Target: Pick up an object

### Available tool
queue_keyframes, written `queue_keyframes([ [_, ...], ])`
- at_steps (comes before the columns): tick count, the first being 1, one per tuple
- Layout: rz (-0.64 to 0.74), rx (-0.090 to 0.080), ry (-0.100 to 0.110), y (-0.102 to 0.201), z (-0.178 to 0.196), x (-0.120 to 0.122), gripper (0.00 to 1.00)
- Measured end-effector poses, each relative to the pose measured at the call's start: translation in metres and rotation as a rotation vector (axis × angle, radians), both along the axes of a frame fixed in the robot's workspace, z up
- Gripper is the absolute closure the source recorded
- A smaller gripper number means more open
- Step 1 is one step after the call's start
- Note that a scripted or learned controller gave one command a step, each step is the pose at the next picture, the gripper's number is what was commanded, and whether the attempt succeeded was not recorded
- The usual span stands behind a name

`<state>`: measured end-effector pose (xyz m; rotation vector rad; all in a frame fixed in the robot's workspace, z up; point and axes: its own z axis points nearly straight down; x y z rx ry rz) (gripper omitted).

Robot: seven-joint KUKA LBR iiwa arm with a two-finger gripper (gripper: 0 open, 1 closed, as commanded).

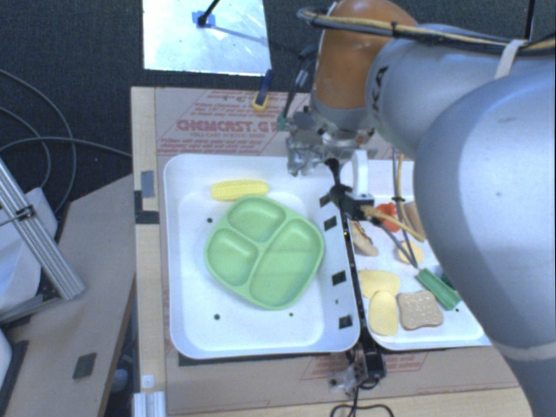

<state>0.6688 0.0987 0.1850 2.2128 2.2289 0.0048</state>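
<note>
The grey arm (469, 146) is nearest the camera. Its gripper (304, 156) hangs over the left bin's (187, 320) far rim; its state I cannot tell. The yellow corn (240, 189) lies beside the green plate (265, 252), its long axis left to right.

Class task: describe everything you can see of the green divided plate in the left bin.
The green divided plate is pale green, looks like smooth plastic, with rounded corners and three shallow compartments. It lies flat, turned at an angle, in the left bin, nothing visible in it. A yellow corn cob lies just beyond its far edge.
</note>
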Motion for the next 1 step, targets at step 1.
queue_keyframes([
  [1, 0.000, 0.000, 0.000, 0.0492, -0.0097, -0.0001, 1.00],
])
